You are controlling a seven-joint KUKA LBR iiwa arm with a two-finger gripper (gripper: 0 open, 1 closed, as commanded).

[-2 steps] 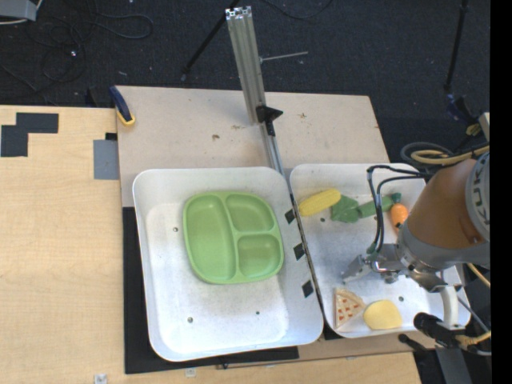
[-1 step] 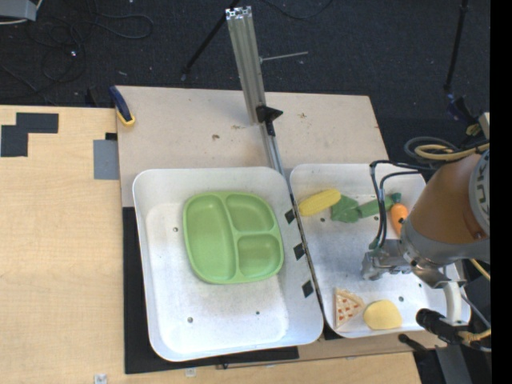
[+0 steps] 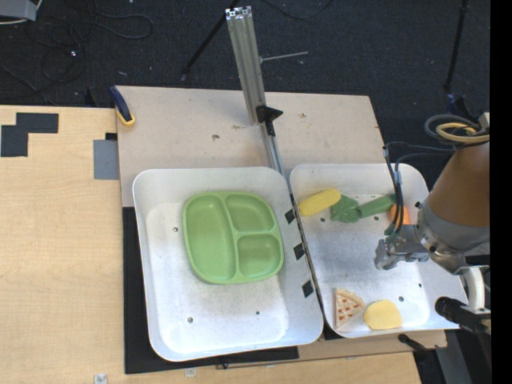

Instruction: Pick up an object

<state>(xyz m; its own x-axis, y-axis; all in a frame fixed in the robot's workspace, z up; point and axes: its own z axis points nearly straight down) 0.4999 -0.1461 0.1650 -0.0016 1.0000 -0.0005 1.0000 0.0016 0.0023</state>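
overhead, a grey kuka arm [image 3: 464, 206] with an orange band reaches in from the right over the right-hand white bin [image 3: 416, 178], its gripper [image 3: 390, 256] low above the bin floor near the bin's middle right. whether the jaws are open or closed cannot be told: the metal hardware there blurs into a dark, glinting lump, and nothing can be seen between them. much of the arm is cut off at the right of the view, and its bulk hides the bin's right rim. candidates for picking lie around the gripper: a yellow banana-like toy [image 3: 319, 202] near the bin's upper left, a green toy [image 3: 360, 209] of unclear kind just beside it, a small orange object [image 3: 404, 213] half hidden behind a cable, a pizza-slice toy [image 3: 346, 307] at the lower edge, and a round yellow piece [image 3: 382, 315] just beside that. the left-hand white bin [image 3: 160, 294] holds a green divided plate [image 3: 234, 237], three compartments, well apart from the gripper. black clips sit along the seam between the bins. an aluminium post [image 3: 247, 64] rises behind them from a pale board. no label or writing can be read anywhere.
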